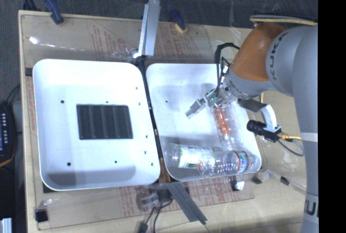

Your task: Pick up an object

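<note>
Gripper point(201, 106) is down inside the right bin point(162, 83), fingers pointing toward that bin's middle. Whether they are spread or closed cannot be made out; the tips read as one small grey shape against white floor. Nothing visible between them.

Just beside the gripper, on its arm side: a clear bottle point(223, 124) with an orange-red patch, lying roughly lengthwise along the bin's right wall. It starts close under the wrist and runs toward the near edge. Touching or merely adjacent to the tool: cannot tell.

Further out, along the near wall: two more clear plastic bottles, one with a green-white label point(186, 157), one crumpled point(232, 162), lying end to end, the second meeting the foot of the orange one.

Left bin point(48, 118) holds a dark ribbed panel point(104, 121) at centre.

Step in hand, as judged: approach or grasp attempt, low in the bin, no object secured. The tips sit over bare floor, off the nearest bottle.

Next move calls for: shifting back over the orange bottle's body, closing across its narrow width, then lifting straight. Clear, rounded plastic will likely slip or roll.
</note>
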`<state>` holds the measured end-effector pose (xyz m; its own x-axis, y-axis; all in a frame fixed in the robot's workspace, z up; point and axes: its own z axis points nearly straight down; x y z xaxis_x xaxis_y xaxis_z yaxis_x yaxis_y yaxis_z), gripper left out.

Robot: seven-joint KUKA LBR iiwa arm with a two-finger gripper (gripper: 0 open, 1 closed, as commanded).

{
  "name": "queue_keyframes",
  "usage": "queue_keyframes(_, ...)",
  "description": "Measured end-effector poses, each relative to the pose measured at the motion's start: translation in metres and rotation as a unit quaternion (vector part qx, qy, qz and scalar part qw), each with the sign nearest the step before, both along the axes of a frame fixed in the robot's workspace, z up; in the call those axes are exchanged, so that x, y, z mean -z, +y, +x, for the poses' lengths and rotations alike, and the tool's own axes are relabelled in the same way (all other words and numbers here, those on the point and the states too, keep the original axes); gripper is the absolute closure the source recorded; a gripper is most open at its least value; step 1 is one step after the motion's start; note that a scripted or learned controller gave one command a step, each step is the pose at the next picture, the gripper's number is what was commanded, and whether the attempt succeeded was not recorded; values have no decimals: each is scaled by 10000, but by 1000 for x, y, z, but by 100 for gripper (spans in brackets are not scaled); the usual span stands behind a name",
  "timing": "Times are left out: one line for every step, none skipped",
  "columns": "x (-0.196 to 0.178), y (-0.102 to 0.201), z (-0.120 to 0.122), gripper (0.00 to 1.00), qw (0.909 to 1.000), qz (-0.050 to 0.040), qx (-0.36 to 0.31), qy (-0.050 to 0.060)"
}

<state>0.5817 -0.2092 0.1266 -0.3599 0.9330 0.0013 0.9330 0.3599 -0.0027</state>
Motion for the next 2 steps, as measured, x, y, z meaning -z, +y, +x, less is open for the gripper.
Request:
queue_keyframes(0, 0, 0, 0, 10000, 0, 1, -1)
queue_keyframes(-56, -1, -23, 0, 10000, -4, 77, -13)
